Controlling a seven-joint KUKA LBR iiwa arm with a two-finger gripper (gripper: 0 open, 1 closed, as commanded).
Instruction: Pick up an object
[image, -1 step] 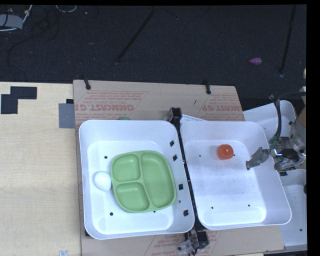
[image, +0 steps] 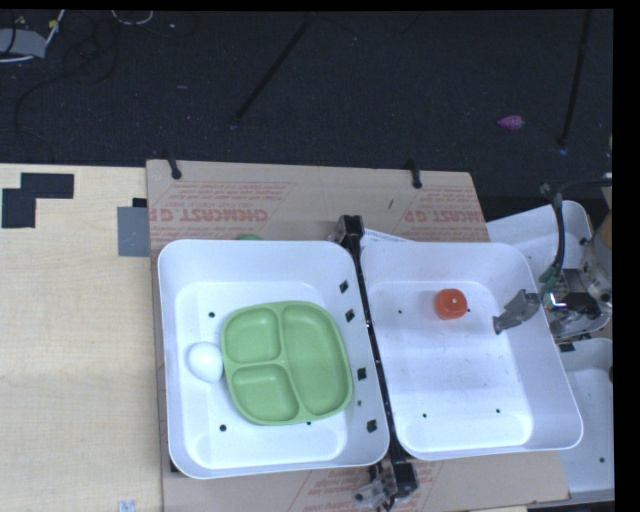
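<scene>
Tabletop (image: 70, 330) light wood, with a cardboard sheet (image: 300, 205) under two shallow white bins side by side. Left bin (image: 185, 265) holds a green divided plate (image: 287, 361), three compartments, lying flat near the middle. A white egg-shaped object (image: 205, 361) sits just beside the plate's left edge, touching or nearly touching it; can't tell which. Right bin (image: 500, 265) holds one small orange-red round object (image: 451, 304), upper middle of the floor, apart from every wall.

Gripper (image: 515, 312) comes in at the right bin's right rim, low and tilted, grey tip reaching over the bin floor. It sits near the orange object, to that object's right, not touching it. Nothing between the jaws as far as visible; whether they are wide or narrow, cannot tell, too small and blurred.

Step in hand, by my read: approach, no grasp made yet. Closest candidate is the orange object, so that's the sensible target. To do it well: centre the jaws over the object, not off to one side, since it is small, looks round, and will likely roll or skid on the smooth bin floor if clipped. Come down straight, low enough to bracket its widest part, then close. Open floor around it helps: no wall or neighbour in the way. The plate is flat and wide, a poor grip; the egg shape is far off and jammed by the plate.
</scene>
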